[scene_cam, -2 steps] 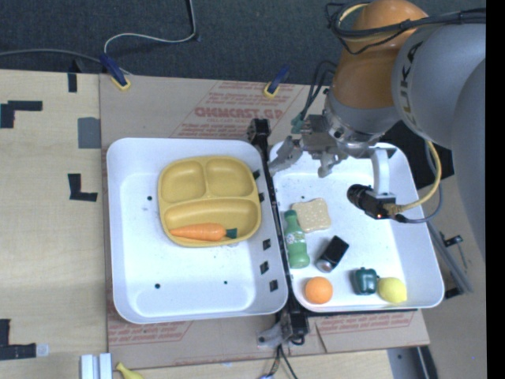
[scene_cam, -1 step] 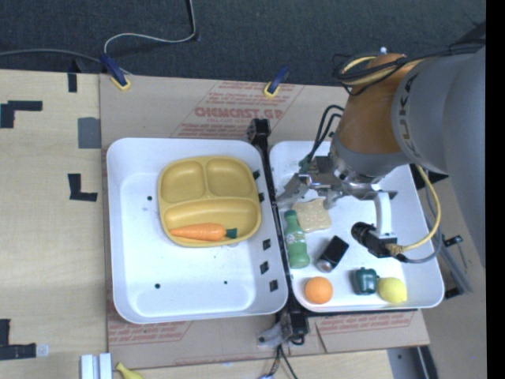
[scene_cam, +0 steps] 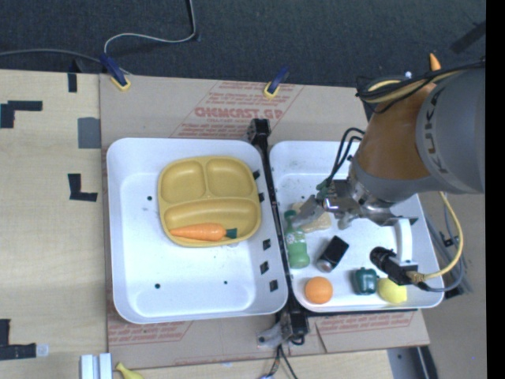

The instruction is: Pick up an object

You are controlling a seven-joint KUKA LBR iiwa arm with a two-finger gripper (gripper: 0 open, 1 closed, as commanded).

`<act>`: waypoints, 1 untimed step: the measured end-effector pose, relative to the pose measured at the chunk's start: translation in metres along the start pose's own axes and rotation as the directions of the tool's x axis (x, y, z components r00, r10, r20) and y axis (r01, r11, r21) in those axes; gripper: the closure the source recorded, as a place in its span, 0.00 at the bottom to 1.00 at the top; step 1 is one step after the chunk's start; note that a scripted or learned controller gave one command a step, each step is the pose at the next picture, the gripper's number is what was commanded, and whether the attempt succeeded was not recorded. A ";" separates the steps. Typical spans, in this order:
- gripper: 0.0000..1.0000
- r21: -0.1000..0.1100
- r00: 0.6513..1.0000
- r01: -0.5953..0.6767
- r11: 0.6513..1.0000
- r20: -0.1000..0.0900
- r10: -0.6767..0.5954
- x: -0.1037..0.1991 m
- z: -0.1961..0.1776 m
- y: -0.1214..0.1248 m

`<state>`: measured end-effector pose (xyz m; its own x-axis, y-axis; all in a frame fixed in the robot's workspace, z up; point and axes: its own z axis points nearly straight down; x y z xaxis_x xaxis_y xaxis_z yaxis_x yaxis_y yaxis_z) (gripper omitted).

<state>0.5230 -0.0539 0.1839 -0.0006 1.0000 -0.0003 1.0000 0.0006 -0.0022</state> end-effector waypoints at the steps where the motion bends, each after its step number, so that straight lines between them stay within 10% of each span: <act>1: 0.00 -0.005 1.000 -0.005 1.000 0.006 0.006 -0.058 0.087 -0.002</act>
<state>0.5210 -0.1122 0.0969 0.0049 1.0000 -0.0067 1.0000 -0.0049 0.0026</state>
